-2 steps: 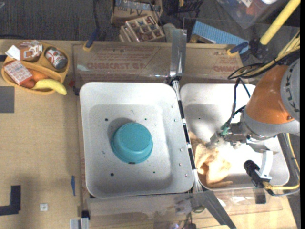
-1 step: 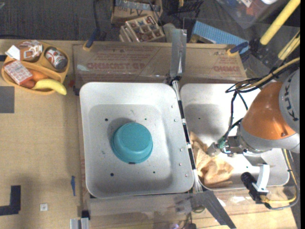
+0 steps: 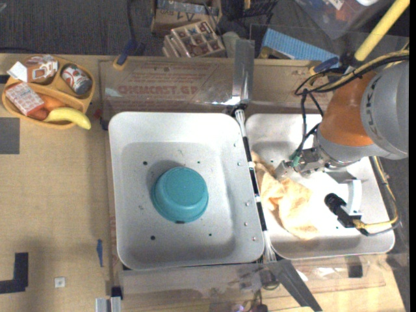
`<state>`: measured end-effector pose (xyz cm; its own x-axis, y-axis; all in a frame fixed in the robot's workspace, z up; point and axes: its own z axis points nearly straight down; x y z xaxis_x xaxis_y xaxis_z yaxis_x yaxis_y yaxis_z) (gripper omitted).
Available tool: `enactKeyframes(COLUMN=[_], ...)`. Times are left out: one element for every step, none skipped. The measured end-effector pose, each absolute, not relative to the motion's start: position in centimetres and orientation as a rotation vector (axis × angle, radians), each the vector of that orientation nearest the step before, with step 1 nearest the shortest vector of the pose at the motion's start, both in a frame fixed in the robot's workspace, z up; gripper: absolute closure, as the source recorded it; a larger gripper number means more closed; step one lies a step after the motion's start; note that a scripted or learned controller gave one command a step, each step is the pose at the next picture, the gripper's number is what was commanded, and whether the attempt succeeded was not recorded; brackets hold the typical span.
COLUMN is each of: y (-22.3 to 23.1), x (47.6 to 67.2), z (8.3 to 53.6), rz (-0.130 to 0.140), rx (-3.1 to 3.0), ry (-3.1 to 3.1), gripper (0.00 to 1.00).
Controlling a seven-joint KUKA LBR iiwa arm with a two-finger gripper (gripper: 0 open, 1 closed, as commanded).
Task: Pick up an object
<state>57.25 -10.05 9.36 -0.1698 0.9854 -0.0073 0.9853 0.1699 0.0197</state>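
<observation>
A teal bowl (image 3: 181, 194) lies upside down in the middle of the left white bin (image 3: 130, 135). A crumpled pale yellow cloth (image 3: 296, 207) lies in the left half of the right white bin (image 3: 273, 129), reaching towards the bin's near side. My gripper (image 3: 285, 168) hangs low over the cloth's far edge, close to the wall between the two bins. The grey arm with its orange band (image 3: 348, 122) reaches in from the right above it and hides the bin's far right part.
An orange tray (image 3: 19, 106) with a banana and small packages sits on the bench at the far left. A cardboard box (image 3: 169, 83) stands behind the left bin. Clutter and cables lie beyond the bench.
</observation>
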Motion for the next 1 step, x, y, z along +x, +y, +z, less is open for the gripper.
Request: enactKeyframes(y=[-9.73], x=[54.44], z=[9.41], rz=[0.017], rx=[1.86], ry=[2.506], gripper=[0.0])
